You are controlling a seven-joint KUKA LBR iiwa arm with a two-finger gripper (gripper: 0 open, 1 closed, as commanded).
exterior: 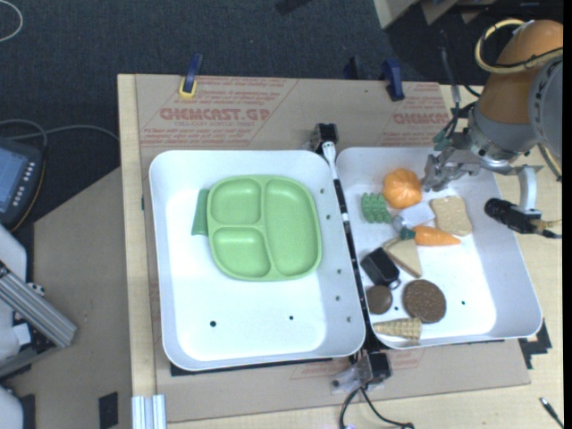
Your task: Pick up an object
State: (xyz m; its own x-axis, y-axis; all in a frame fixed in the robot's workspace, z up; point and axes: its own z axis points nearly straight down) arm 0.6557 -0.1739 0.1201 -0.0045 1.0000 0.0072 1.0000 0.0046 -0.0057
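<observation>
Orange (402, 187) just beside gripper (435, 175)

Orange round fruit (402, 187) in right bin's upper part, beside green toy (375, 207), bread slice (450, 214)

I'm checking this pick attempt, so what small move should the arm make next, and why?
Probably ease the gripper down and left toward the orange ball: it hangs just right of the ball in the right bin, with nothing seen between its fingers.
</observation>
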